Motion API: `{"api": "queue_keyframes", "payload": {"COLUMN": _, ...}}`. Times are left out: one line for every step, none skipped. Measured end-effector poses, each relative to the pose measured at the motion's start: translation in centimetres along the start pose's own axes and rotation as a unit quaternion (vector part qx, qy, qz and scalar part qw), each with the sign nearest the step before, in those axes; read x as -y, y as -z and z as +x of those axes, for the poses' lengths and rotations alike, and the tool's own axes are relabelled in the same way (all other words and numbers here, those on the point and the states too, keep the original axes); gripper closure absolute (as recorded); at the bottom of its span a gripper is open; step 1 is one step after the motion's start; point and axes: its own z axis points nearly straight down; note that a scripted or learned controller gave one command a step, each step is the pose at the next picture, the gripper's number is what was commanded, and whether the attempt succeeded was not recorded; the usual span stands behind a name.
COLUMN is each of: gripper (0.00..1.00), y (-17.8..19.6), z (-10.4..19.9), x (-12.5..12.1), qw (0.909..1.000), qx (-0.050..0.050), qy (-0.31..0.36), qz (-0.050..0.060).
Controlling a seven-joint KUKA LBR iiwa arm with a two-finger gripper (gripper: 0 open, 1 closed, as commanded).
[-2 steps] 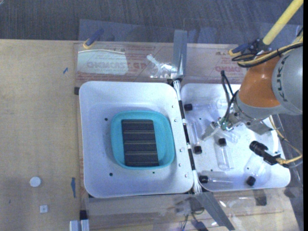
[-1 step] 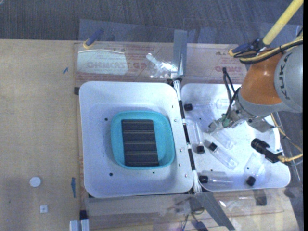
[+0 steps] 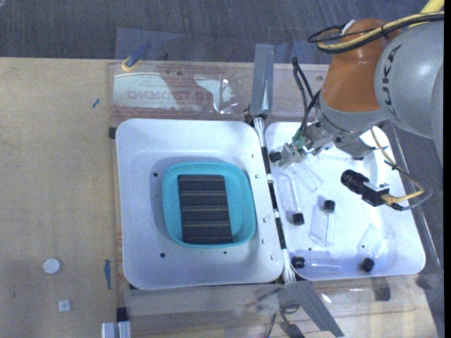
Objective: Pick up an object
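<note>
Several clear plastic vials with black caps lie in the right bin. One vial lies along the bin's left wall, another vial in the middle, and a third vial at the front edge. A further vial lies at a slant just below my gripper. The gripper hangs low over the bin's back left corner, under the orange band of the arm. I see nothing held in it.
The left bin holds a teal dish with a dark ribbed block in it. A black cylinder with a yellow cable juts from the wrist over the right bin. Clear plastic sheeting lies behind the bins.
</note>
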Motion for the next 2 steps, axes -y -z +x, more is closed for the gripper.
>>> {"api": "queue_keyframes", "payload": {"gripper": 1.0, "y": 4.4, "z": 3.5, "x": -7.9, "qw": 1.0, "qx": 0.0, "qy": -0.004, "qz": 0.0}}
{"api": "queue_keyframes", "payload": {"gripper": 1.0, "y": 5.7, "z": -0.4, "x": -6.4, "qw": 0.9998, "qx": 0.001, "qy": -0.021, "qz": -0.001}}
